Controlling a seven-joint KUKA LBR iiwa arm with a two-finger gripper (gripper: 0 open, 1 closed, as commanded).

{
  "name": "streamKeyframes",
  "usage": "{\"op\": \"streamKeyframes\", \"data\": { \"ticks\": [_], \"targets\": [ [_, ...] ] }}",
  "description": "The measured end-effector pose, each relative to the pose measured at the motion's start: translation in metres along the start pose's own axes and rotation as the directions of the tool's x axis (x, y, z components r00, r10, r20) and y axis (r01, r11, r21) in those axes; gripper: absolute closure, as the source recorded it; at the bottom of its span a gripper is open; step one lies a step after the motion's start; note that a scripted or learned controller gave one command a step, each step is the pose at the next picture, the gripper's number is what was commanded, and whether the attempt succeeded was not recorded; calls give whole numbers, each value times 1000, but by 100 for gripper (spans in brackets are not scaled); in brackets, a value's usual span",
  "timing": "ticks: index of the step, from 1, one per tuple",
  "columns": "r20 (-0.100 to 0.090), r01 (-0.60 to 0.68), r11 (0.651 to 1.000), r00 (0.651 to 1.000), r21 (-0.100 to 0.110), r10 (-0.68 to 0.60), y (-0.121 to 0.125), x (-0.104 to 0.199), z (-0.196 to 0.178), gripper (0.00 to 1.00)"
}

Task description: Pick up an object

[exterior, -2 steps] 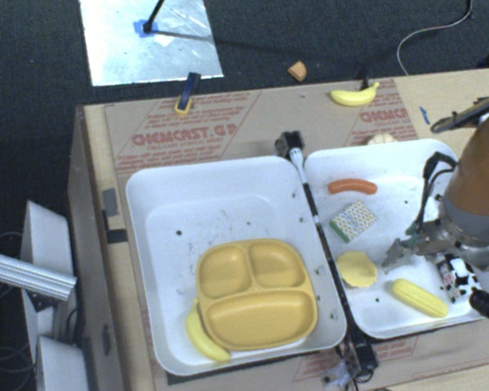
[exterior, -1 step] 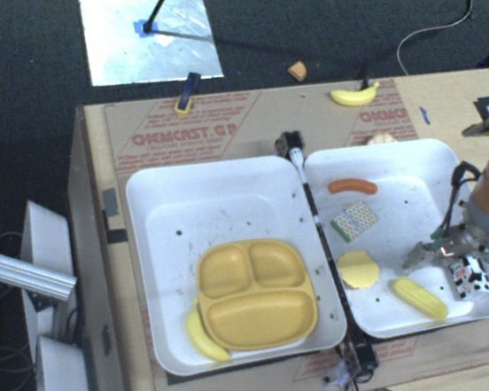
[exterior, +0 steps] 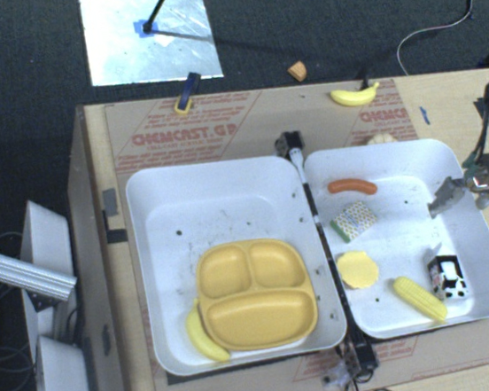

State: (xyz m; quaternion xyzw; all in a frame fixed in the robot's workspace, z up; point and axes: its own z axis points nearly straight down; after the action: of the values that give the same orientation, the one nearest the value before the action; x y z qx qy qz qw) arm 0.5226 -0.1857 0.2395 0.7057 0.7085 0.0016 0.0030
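Bench with two white bins (exterior: 157, 246), yellow tray (exterior: 255, 291), corn (exterior: 419, 298), sausage (exterior: 351, 187)

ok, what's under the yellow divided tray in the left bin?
A yellow banana pokes out from under the yellow three-compartment plastic tray at its lower-left edge. The bin floor beneath the tray is covered, so anything else there is hidden.

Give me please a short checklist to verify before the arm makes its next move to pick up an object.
1. Objects present in the right bin: ok; hot dog, patterned block, yellow disc, corn cob, cow toy.
2. Pincer above the right bin: ok, near its right wall.
3. Pincer holding something: cannot tell.
4. Nearest objects apart from each other: ok for the hot dog; corn cob and cow toy lie close together.
5. Left bin items out of the way: ok; yellow tray.
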Motion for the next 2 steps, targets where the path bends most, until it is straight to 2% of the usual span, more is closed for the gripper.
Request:
{"op": "streamKeyframes", "data": {
  "ticks": [1,2],
  "targets": [
    [-2,-2,1000,1000,6,2,-37,14,72,0],
    [-2,-3,1000,1000,7,3,-33,-21,132,0]
  ]
}}
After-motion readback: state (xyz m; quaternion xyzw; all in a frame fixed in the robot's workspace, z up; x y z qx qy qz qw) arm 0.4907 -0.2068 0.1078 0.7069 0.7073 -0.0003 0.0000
